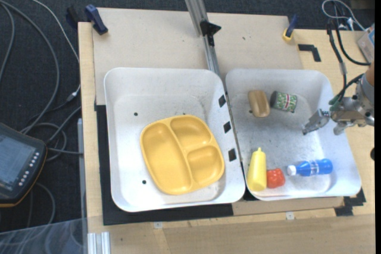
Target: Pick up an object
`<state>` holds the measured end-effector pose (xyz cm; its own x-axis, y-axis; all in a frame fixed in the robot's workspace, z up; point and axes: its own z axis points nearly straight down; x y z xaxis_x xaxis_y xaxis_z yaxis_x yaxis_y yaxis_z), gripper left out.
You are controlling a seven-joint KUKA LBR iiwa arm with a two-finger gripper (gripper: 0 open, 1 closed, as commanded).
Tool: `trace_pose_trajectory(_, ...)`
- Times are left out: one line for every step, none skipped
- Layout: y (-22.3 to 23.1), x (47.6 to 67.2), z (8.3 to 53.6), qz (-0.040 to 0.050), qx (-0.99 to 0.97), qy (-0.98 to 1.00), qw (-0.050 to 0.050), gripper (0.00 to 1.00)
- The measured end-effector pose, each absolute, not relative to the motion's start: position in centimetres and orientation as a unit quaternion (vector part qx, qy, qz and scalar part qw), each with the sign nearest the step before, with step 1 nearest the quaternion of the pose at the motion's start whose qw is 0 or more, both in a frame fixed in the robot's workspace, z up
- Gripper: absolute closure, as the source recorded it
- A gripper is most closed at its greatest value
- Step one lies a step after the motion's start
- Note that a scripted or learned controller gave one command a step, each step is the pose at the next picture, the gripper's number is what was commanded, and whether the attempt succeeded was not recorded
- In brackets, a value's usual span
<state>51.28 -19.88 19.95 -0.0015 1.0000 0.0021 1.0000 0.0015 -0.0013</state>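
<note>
The hand (324, 121) hangs over the right bin's (342, 184) right wall, fingers spread and holding nothing. Below it a blue bottle (311, 168) lies on its side near the front wall — beside it a red block (274, 178) touching a yellow bottle (257, 169). Toward the back, a brown block (258, 103) and a green can (284, 102) sit just apart. The left bin (119, 98) holds a yellow tray (181, 153).
</note>
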Motion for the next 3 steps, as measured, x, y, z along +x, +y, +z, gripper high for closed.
trace_pose_trajectory(-19.9, 51.3, 19.9, -0.0004, -0.707, -0.707, 0.001, 0.0)
trace_pose_trajectory(-20.1, 50.8, 13.7, 0.0013, -0.707, -0.707, 0.004, 0.0)
trace_pose_trajectory(-20.0, 50.7, 9.0, 0.0011, -0.707, -0.707, 0.004, 0.0)
